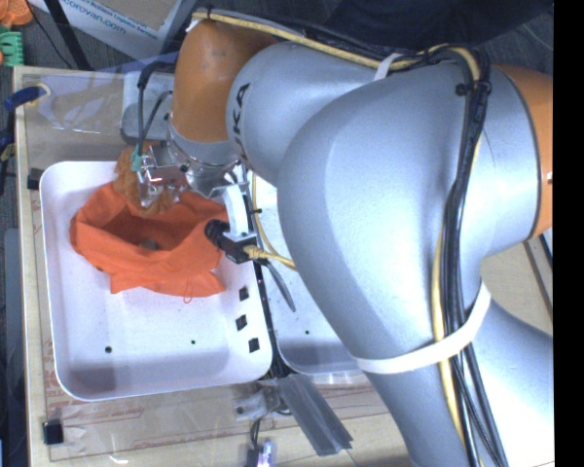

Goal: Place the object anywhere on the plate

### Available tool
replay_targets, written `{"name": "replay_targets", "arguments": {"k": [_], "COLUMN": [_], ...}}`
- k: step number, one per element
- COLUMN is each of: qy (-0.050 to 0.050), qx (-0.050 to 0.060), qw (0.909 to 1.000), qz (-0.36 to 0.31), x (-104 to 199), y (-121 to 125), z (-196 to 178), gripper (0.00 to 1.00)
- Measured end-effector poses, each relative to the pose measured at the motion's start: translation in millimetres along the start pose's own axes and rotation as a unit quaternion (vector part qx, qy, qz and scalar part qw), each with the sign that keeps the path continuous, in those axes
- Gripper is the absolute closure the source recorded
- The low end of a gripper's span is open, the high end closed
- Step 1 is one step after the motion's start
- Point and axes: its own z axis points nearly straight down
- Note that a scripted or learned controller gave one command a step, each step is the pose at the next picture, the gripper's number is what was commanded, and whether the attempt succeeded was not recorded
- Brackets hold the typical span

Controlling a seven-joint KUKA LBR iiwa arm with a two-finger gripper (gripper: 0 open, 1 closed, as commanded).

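An orange thing with folded, crumpled-looking edges (146, 241) lies in the back half of the left bin (88, 358); it has a shallow dark hollow in its middle. My gripper (154, 185) hangs right over its far edge, under the orange wrist band. A small tan-brown object (128, 168) sits close against the gripper's left side, just above the orange thing's rim. The view does not show whether the gripper holds it. The arm's bulk hides the area to the right of the gripper.
The big grey arm covers most of the right bin (316, 358), of which a near corner shows. The left bin's near half is bare white floor. Toys and a cardboard box lie beyond the bench at the top left.
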Motion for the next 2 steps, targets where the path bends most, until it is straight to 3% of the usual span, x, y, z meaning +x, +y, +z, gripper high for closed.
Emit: {"name": "replay_targets", "arguments": {"k": [1, 2], "qy": [0.001, 0.000], "qx": [-0.007, -0.001], "qw": [0.9960, 0.9963], "qz": [0.089, 0.086], "x": [3.8, 3.0], "y": [-20.4, -28.5], "z": [37.1, 3.4], "gripper": [1.00, 1.00]}}
